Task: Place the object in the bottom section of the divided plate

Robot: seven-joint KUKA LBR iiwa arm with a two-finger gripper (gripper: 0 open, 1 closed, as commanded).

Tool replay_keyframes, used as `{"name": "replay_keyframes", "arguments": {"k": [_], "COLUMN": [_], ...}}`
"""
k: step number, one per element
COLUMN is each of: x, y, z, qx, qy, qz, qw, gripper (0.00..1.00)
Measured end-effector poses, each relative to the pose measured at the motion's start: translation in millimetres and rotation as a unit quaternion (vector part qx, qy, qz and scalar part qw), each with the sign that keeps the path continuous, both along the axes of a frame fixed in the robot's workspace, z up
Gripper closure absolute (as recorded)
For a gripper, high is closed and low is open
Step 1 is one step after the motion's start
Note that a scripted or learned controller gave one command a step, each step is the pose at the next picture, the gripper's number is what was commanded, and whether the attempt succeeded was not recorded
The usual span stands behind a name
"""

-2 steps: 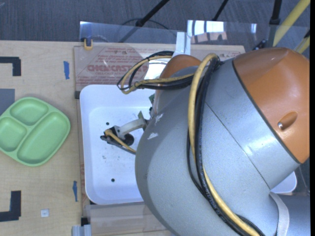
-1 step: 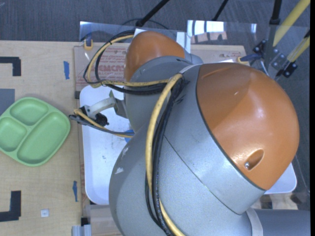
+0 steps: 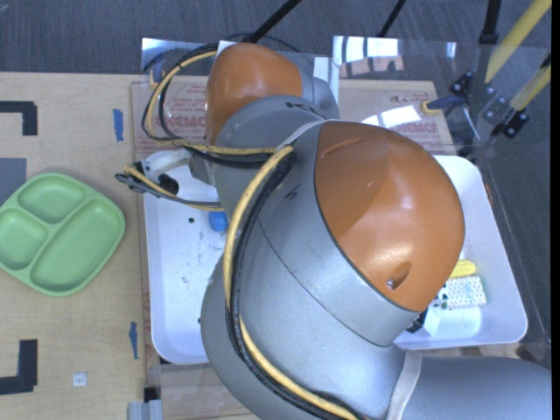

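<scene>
The green divided plate (image 3: 59, 233) lies on the wooden bench at the far left, with two small sections at its upper left and one large section at its lower right. Nothing lies in any of them. My arm (image 3: 350, 234) stretches across both bins and hides most of them. Its wrist end, with a white part and black and yellow cables (image 3: 162, 175), hangs over the left bin's upper left corner, to the right of the plate. A small blue object (image 3: 217, 221) shows in the left bin (image 3: 171, 269) at the arm's edge.
In the right bin (image 3: 503, 296), at its lower right, lie a yellow item (image 3: 461, 270), a white block with dark dots (image 3: 461, 292) and a white object (image 3: 451, 322). Blue tape marks (image 3: 117, 122) and black corner marks sit on the bench.
</scene>
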State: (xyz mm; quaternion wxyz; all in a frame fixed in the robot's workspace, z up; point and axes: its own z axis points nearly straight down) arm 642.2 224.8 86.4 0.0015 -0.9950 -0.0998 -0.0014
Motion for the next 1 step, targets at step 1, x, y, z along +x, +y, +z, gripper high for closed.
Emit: {"name": "replay_keyframes", "arguments": {"k": [1], "x": [-41.3], "y": [0.3], "z": [0.6], "qx": [-0.0005], "qy": [0.001], "qz": [0.000], "qw": [1.0000], "gripper": [1.00]}}
